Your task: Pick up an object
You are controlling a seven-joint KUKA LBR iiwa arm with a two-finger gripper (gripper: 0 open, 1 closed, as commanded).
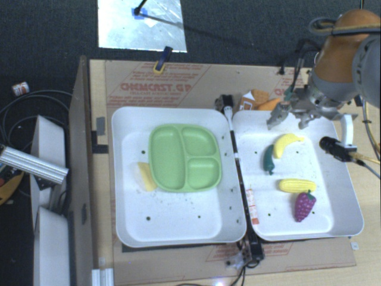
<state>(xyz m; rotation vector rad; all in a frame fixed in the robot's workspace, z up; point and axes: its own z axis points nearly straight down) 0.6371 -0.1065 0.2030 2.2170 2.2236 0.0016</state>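
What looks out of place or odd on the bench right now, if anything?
One thing: an orange piece lies outside the bins, on the cardboard behind the right bin, beside the gripper. In the left bin, a pale yellow item sits tucked against the green divided plate. Nothing looks spilled or damaged.

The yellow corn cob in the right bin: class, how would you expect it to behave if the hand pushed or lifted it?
The corn cob looks rounded and long, lying on its side, so a sideways push would probably roll it. It looks like a moulded toy, so likely stiff and light. Its glossy surface may slip, and the purple grapes close beside it could get nudged.
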